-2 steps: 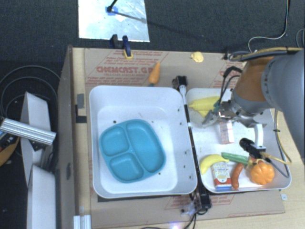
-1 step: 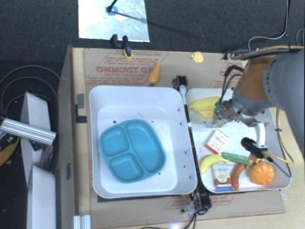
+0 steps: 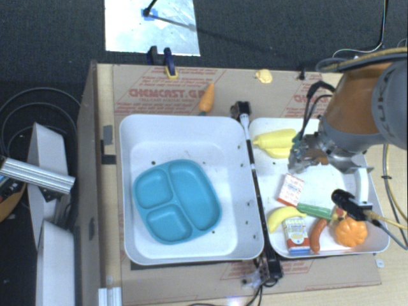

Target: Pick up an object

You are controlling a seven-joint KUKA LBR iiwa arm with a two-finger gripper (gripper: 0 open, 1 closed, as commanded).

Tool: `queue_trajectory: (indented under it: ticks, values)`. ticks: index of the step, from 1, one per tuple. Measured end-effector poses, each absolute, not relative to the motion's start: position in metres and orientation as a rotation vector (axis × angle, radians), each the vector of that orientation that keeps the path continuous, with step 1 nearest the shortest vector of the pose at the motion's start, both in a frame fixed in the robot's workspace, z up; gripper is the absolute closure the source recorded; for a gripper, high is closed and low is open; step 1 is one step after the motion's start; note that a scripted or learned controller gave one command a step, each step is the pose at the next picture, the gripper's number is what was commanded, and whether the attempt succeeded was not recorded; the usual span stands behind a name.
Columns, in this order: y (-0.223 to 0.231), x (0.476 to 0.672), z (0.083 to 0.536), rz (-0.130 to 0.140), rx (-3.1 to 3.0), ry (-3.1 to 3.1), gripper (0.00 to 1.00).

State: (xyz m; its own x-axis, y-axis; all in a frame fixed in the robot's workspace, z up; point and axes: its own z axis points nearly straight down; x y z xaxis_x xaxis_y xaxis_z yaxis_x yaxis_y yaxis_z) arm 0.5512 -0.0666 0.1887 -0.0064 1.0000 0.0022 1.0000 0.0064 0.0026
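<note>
1 hand (image 3: 302, 158) hangs low in the right bin (image 3: 368, 246), its grip state unclear to me, just beside the yellow banana-like piece (image 3: 275, 143) and above the small carton (image 3: 291, 190), so I fear crowding could spoil its grasp.

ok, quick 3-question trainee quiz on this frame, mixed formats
1. True or false: the blue three-compartment plastic tray lies in the bin on the view's right.
2. Multiple choice: which item lies nearest the gripper? A) the pale yellow toy corn cob B) the small orange toy pumpkin C) the yellow toy banana
3. Fill in: the orange toy carrot lies on the ____ bench top, outside both bins.

Key: 1 false, it lies in the left white bin. 2 A. 3 cardboard.
</note>
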Motion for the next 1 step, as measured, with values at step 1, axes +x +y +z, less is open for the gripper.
queue_trajectory:
  ticks: [1]
  values:
    - [-0.1746,0.5365,0.1827,-0.004,2.227,2.208,1.0]
